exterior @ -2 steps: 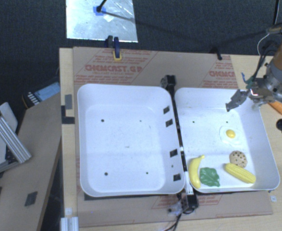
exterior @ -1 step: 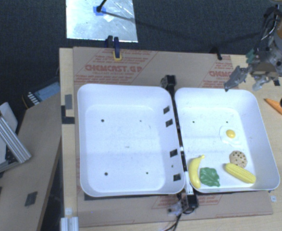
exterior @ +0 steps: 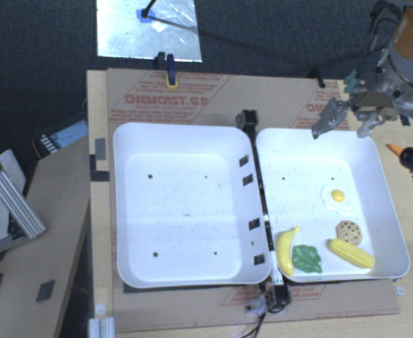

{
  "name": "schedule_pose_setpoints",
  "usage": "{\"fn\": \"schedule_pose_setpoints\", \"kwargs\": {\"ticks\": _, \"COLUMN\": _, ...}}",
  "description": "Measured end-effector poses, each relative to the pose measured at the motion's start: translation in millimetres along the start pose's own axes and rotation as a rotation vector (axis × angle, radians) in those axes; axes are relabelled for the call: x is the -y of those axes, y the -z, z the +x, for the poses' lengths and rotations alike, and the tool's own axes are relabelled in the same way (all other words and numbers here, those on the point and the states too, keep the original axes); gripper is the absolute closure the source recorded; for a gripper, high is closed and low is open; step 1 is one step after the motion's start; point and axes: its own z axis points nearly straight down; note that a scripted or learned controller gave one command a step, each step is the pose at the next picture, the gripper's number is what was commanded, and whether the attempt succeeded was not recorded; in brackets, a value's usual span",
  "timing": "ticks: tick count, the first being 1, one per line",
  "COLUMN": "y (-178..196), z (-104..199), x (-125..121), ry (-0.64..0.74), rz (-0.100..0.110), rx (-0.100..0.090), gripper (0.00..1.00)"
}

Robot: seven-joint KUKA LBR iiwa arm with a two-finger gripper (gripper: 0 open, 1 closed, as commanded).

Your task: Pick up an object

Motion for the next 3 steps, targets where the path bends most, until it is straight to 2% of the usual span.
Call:
{"fn": "schedule_pose_setpoints", "kwargs": {"ticks": 1, "y": 125, "z": 80, "x": 61, "ry": 0.001, "rz": -0.009, "rx": -0.003, "gripper": 0.00}}
{"fn": "schedule_pose_setpoints", "kwargs": {"ticks": 2, "y": 127, "z": 121, "x": 59, "ry": -0.004, "rz": 0.005, "rx": 0.001, "gripper": 0.00}}
{"fn": "schedule_pose_setpoints", "kwargs": {"ticks": 3, "y": 127, "z": 125, "x": 58, "ry": -0.007, "rz": 0.006, "rx": 0.001, "gripper": 0.00}}
